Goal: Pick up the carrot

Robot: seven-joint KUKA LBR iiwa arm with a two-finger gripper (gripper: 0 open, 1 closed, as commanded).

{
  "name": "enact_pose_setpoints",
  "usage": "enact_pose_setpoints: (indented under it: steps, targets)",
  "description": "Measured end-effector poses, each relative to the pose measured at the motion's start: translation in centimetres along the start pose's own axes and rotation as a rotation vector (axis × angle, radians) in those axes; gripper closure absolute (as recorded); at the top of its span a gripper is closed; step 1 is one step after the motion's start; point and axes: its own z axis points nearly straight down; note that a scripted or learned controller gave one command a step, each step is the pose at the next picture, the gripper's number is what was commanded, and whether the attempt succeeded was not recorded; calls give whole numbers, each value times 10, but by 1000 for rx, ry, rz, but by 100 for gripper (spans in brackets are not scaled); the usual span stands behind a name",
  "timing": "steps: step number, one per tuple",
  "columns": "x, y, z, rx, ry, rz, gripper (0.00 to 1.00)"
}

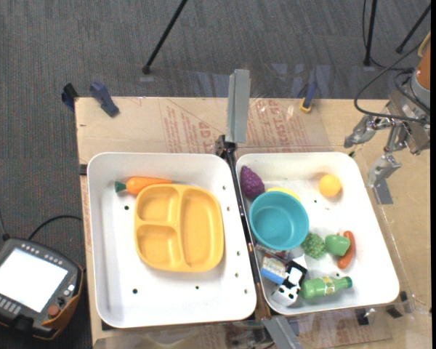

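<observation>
Camera view puts the carrot [147, 184] in the left bin [102, 195], upper left, tight against the yellow plate [179, 226]. The gripper [384, 150] hangs at the frame's right, fingers spread and empty. Fingers descending there could strike the plate rim and miss.

A single fixed camera hangs above the bench [167, 126] and looks down at a slant, from the near side toward the far floor. It stands far enough off to take in both white bins, the left bin [109, 267] and the right bin [370, 217], whole. The arm's gripper [374, 155] enters at the right edge.
</observation>
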Motion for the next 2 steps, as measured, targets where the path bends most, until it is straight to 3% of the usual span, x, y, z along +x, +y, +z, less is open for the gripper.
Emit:
enact_pose_setpoints:
  steps: [1, 2]
  targets:
    - [2, 4, 194, -8, 15, -69, 0]
    - [-11, 23, 190, 0, 0, -89, 0]
